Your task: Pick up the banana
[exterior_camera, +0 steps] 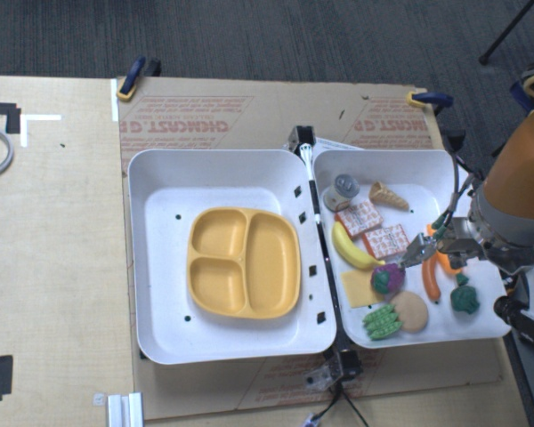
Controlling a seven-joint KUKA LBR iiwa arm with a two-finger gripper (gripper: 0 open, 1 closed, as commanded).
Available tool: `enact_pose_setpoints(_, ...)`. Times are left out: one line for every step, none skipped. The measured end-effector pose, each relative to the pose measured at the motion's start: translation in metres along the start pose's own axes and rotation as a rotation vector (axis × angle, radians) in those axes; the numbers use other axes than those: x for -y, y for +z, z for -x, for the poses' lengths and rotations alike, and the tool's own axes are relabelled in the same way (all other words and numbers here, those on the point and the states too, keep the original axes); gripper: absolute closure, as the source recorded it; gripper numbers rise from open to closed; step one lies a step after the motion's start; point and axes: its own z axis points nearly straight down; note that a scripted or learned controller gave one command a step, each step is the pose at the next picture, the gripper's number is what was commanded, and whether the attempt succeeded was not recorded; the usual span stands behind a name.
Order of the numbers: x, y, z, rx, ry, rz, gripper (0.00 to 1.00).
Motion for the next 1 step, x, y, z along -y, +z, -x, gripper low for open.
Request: enact_pose_setpoints(-0.0032,0.0031,-0.0667,-0.001,0.042,-0.001,0.0)
